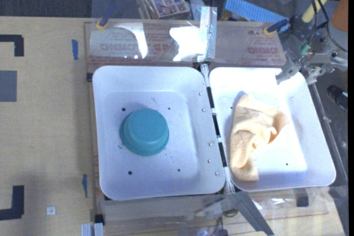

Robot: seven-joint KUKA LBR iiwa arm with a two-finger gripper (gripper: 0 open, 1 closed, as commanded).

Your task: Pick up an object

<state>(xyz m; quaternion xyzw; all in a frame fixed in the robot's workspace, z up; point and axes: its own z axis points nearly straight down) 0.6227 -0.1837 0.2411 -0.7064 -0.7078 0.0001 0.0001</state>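
You are seeing the gripper [291,71], finger spread undeterminable, hovering at the right bin [321,174] rim, the cloth [251,132] lying ungrasped below-left, so 0 objects are lifted.

Teal bowl [145,131] in left bin [105,85], crumpled tan cloth [251,135] in right bin [318,168]
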